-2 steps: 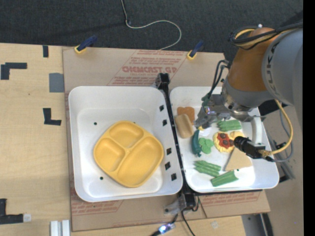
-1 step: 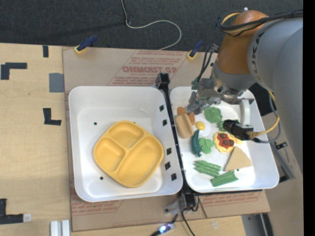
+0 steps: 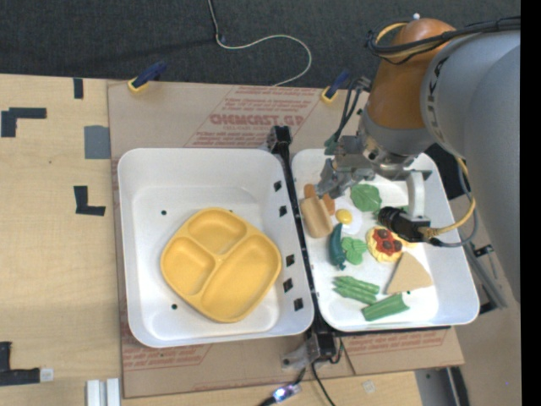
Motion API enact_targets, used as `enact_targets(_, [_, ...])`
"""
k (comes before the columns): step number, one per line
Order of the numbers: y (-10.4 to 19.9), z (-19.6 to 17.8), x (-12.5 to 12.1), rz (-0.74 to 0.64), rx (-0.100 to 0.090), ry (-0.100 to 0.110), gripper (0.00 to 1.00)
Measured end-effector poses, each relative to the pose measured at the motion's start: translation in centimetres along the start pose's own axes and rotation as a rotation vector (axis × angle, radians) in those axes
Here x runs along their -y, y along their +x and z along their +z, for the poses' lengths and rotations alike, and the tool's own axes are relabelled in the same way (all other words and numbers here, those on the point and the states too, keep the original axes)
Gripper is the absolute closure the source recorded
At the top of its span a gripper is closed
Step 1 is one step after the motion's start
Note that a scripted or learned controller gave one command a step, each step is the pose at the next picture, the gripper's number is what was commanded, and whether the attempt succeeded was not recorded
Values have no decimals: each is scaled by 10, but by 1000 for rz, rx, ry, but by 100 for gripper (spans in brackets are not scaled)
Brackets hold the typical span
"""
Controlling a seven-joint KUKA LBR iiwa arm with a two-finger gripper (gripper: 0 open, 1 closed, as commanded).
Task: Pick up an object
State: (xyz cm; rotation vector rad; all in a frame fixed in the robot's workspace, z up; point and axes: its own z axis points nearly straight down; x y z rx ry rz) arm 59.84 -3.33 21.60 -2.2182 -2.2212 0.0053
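Observation:
The right bin [image 3: 448, 311] holds several toy foods: a hot dog [image 3: 314, 213], a fried egg [image 3: 344, 216], a green lettuce leaf [image 3: 366, 197], a dark green pepper [image 3: 336, 245], a broccoli piece [image 3: 354, 250], a pizza slice [image 3: 385, 244], a tan bread slice [image 3: 409, 273] and two green bean pods [image 3: 355, 288]. My gripper [image 3: 336, 179] hangs over the far left part of this bin, just above the hot dog's far end and left of the lettuce. No toy shows in its grasp.
The left bin [image 3: 144, 184] holds a yellow divided plate [image 3: 221, 263]. The black divider [image 3: 292, 218] between the bins lies just left of the hot dog. The arm's grey and orange body [image 3: 414, 74] covers the right bin's far right corner.

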Motion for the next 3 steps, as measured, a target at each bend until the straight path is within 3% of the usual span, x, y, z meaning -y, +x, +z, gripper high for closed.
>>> enact_targets(3, [12,0,-6,0,0,-1,100])
